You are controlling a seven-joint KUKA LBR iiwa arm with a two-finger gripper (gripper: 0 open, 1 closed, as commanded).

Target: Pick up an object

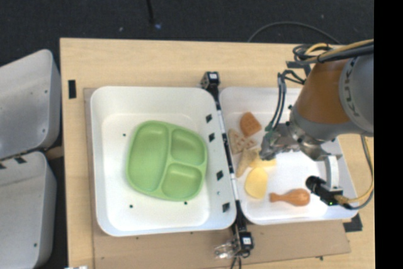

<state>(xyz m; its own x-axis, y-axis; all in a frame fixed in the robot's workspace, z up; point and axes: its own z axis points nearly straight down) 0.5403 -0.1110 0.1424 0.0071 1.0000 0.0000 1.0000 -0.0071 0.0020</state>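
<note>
well, no writing is reading clearly anywhere. the gripper [269, 153] is hanging low in the right bin [284, 216], and whether it is spread or pinching anything i cannot tell. just beneath it a yellow piece [256, 183] is lying — a tan waffle-like piece [240, 142] and an orange-brown chunk [250, 124] are sitting toward the divider, a drumstick-shaped toy [291, 198] nearer the front rim. the left bin [110, 217] is holding a green divided tray [167, 160].

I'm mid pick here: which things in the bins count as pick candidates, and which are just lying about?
In play:
gripper, low in the right bin
tan waffle-like piece
orange-brown chunk
pale yellow piece
drumstick-shaped toy

Lying about:
green divided plate in the left bin
clips along the bins' shared edge
</note>
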